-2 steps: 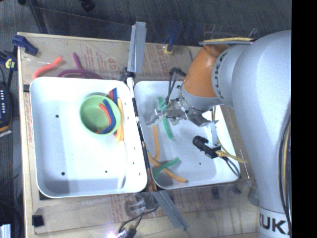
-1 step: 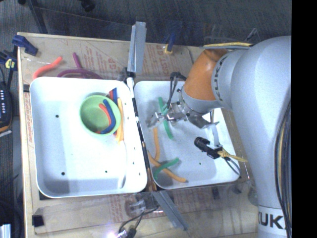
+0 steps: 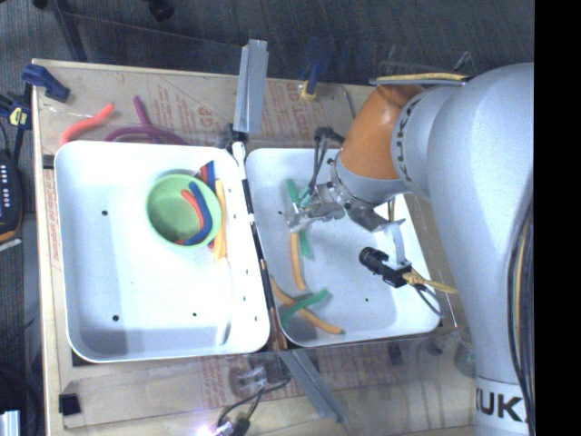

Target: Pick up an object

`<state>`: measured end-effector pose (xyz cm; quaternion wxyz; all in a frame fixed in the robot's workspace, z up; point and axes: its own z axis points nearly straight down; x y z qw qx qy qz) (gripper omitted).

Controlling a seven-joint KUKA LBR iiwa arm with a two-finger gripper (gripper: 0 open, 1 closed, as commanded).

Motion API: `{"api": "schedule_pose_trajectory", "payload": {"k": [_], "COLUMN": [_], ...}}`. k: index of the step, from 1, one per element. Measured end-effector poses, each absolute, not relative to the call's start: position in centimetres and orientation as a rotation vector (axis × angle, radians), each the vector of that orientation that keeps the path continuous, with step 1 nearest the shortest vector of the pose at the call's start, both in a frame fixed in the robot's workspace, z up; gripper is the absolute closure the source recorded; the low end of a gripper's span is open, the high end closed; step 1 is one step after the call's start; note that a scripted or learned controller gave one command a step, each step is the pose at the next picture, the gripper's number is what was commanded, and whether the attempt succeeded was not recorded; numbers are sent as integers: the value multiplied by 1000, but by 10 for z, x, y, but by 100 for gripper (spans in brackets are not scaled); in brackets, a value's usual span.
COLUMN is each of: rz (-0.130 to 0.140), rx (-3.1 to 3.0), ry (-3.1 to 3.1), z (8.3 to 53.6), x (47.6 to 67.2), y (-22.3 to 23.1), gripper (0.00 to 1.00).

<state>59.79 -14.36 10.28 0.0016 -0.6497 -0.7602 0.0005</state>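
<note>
On the near part of the bench (image 3: 163, 384), two white bins side by side, left bin (image 3: 136, 321) and right bin (image 3: 368, 321). Nearest in the right bin, by its near-left corner, a curved green piece (image 3: 304, 302) touching an orange piece (image 3: 322, 323). Farther in, a long orange strip (image 3: 296, 260) lying near-to-far along the left side of the same bin. Just beyond it, the end effector (image 3: 304, 214), low over the bin's far-left part, reached in from the right on the grey arm (image 3: 472, 198); impossible to tell whether apart, together or clamped on anything. Right beside it on the far-left side, a green strip (image 3: 293, 194), close to the tip, contact unclear. In the left bin, level with all this, a green bowl (image 3: 172, 209) toward the far-right side, with a red piece (image 3: 193, 198) and a blue piece (image 3: 207, 173) in it and a yellow stick (image 3: 219, 221) at its right rim. Beyond the bins on the bench, a purple tube (image 3: 145, 134) and an orange-red strip (image 3: 86, 123) at far left, and a metal bar (image 3: 251, 80) above the gap between the bins.
</note>
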Motion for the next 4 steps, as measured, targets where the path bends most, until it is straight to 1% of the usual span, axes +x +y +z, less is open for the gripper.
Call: {"api": "schedule_pose_trajectory", "payload": {"k": [1, 2, 3, 4], "rz": [2, 1, 1, -1], "rx": [-2039, -2037, -2037, -2036], "ry": [-2386, -2387, -2387, -2388], "z": [103, 113, 113, 123], "x": [598, 598, 598, 599], "y": [-144, -143, -143, -143], "gripper": [0, 100, 0, 100]}}
